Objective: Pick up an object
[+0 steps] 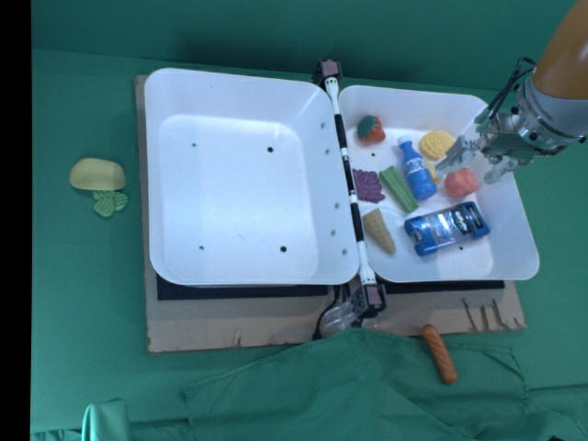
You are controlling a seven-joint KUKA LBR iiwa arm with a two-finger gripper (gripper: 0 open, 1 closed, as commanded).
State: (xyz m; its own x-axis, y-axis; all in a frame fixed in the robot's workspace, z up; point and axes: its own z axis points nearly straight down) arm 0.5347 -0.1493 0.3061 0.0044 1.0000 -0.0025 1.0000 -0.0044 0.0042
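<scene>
The right bin point(514, 246) holds several toys. Among them are a red strawberry point(370, 129), a blue bottle point(417, 169), a yellow piece point(436, 142), an orange-red round fruit point(461, 183), a green stalk point(398, 189), purple grapes point(367, 186), a cone point(378, 231) and a blue packet point(446, 227). My gripper point(476, 164) hangs open over the bin's right part, just above the orange-red fruit and beside the yellow piece. Nothing sits between its fingers.
The left bin point(184, 99) lies beside the right one, with a black-and-white hinge bar point(347, 182) between them. On the green cloth lie a yellow toy point(97, 174) with a green leaf point(108, 203) at the far left and an orange sausage point(439, 353) in front.
</scene>
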